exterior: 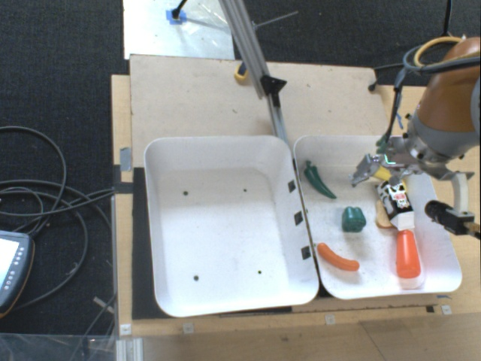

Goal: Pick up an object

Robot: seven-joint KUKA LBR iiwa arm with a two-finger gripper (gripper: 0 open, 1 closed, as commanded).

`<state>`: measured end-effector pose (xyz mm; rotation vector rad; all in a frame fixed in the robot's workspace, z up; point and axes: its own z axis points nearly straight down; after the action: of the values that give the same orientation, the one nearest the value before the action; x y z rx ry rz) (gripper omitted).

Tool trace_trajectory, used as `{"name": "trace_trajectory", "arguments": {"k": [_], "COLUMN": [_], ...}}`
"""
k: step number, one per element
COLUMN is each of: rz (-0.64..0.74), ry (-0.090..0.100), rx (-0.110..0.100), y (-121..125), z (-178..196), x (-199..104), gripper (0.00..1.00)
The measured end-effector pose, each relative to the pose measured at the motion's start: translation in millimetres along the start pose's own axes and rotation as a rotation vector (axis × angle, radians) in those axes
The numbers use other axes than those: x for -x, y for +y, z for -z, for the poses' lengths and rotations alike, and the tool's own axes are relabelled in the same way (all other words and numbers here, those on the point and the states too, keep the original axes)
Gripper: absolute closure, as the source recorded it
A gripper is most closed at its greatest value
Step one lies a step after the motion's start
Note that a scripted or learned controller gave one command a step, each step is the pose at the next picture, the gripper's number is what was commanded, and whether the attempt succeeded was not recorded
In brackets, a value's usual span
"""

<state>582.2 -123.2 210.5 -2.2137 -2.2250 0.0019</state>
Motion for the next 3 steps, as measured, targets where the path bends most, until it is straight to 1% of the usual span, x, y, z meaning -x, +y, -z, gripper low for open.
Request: {"name": "trace_trajectory", "arguments": {"k": [1,3], "rz": [-0.001,-0.003], "ry": [-0.001,-0.001], "rx": [0.004,0.0], "y": [0.8,9.0], "z": [2.3,-83.4], "x": [0.3,0.1], "gripper": [0.0,0.0]}}
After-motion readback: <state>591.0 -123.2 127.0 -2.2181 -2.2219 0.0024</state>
